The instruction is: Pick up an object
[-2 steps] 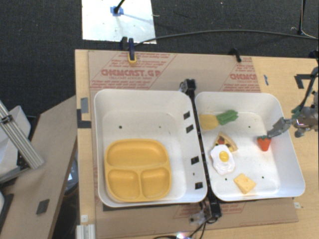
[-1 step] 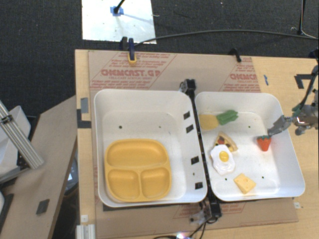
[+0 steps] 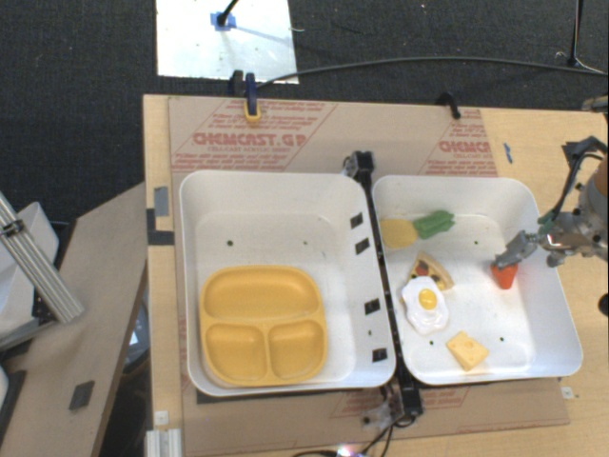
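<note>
The gripper (image 3: 514, 253) reaches in from the right edge over the right-hand bin (image 3: 533, 198), its grey fingers slanting down and to the left, their tips just above a small orange-red toy, perhaps a carrot piece (image 3: 505, 275), that lies on the bin floor. The tips touch or nearly touch the toy's top, but the view does not make plain whether the gripper is spread or closed, nor whether it has any grip on the piece. To the left of the toy, in the same bin, lies a toy fried egg (image 3: 425, 307) with a yellow yolk, and just above the egg a toy pizza slice (image 3: 436, 271). Near the bin's front edge sits a yellow wedge of toy cheese (image 3: 467, 349). Toward the back of this bin lies a green piece (image 3: 433, 223) touching a pale yellow one (image 3: 399, 232). The left-hand bin (image 3: 247, 193) stands beside it, with black clips along the shared wall, and holds a yellow divided plate (image 3: 264, 325) with three compartments. Both bins rest on a desk (image 3: 314, 131) covered with printed brown sheet.
</note>
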You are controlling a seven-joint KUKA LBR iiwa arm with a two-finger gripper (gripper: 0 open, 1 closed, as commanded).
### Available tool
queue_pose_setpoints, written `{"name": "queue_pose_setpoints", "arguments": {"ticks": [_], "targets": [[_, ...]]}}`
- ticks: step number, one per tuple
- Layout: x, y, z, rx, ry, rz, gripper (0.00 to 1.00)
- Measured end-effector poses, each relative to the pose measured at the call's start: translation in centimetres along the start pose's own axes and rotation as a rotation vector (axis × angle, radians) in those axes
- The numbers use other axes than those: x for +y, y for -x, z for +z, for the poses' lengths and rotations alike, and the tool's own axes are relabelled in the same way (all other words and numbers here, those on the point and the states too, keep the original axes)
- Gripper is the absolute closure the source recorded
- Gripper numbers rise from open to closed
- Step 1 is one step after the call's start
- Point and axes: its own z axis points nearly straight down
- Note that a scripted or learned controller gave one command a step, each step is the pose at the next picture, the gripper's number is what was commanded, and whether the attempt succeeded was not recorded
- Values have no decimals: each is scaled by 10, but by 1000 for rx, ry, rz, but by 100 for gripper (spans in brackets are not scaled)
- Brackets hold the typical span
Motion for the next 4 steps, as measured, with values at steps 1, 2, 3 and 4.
{"name": "queue_pose_setpoints", "arguments": {"ticks": [1,2,3,4], "targets": [[11,1,53,0,-1,1,0],[10,-8,99,1,-1,1,0],[12,-6,85,-2,4,2,100],[16,-6,21,-3,9,-3,100]]}}
